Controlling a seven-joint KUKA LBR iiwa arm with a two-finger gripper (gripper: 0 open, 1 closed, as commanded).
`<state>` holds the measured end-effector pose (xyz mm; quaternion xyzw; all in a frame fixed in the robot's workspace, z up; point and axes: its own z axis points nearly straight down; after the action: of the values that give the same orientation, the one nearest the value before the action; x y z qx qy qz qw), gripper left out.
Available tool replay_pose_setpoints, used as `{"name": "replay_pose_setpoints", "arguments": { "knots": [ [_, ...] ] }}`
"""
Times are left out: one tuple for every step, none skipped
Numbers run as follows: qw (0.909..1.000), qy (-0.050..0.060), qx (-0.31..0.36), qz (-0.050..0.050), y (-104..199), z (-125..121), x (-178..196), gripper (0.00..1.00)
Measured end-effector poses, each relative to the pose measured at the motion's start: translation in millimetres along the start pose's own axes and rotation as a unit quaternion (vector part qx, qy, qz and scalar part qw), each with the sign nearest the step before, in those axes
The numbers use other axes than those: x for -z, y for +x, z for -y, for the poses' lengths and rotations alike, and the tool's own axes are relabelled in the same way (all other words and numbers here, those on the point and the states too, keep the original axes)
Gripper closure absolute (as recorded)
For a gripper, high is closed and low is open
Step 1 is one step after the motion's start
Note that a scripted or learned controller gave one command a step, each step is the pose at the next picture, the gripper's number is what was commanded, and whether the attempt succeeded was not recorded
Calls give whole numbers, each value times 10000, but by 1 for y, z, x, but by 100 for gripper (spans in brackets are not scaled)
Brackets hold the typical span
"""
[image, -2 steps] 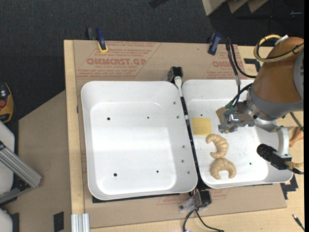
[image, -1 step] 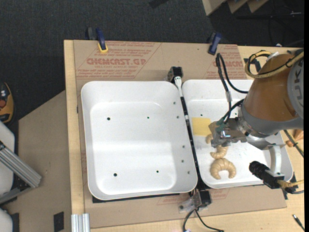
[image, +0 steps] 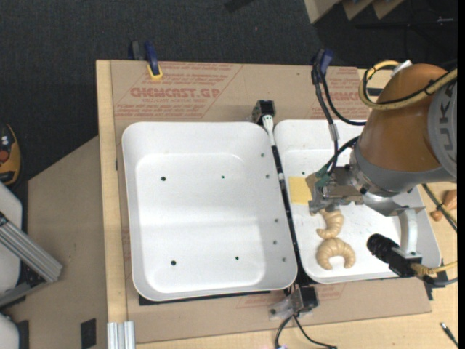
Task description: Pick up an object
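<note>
My gripper [image: 325, 195] hangs low over the middle of the right bin [image: 309, 140], under the grey and orange arm. A flat yellow square [image: 298, 190] lies just left of it, near the bin's left wall, partly covered by the gripper. Two tan croissant-shaped pieces lie in front of the gripper: a small one [image: 333, 225] right below it and a bigger one [image: 336, 254] near the bin's front wall. Nothing can be seen held.
The left bin [image: 138, 195] sits beside the right one, with their rims meeting along a dark seam [image: 282, 195]. Both rest on a cardboard-covered bench [image: 189, 86] with clamps at the back edge. Cables run behind the right bin.
</note>
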<state>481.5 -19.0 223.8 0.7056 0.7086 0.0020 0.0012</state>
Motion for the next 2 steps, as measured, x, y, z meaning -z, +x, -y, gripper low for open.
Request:
{"name": "replay_pose_setpoints", "arguments": {
  "knots": [
    [10000, 2, 3, 2, 39, 1, 24, 100],
    [10000, -15, 17, 0, 100, -99, 7, 100]
  ]
}}
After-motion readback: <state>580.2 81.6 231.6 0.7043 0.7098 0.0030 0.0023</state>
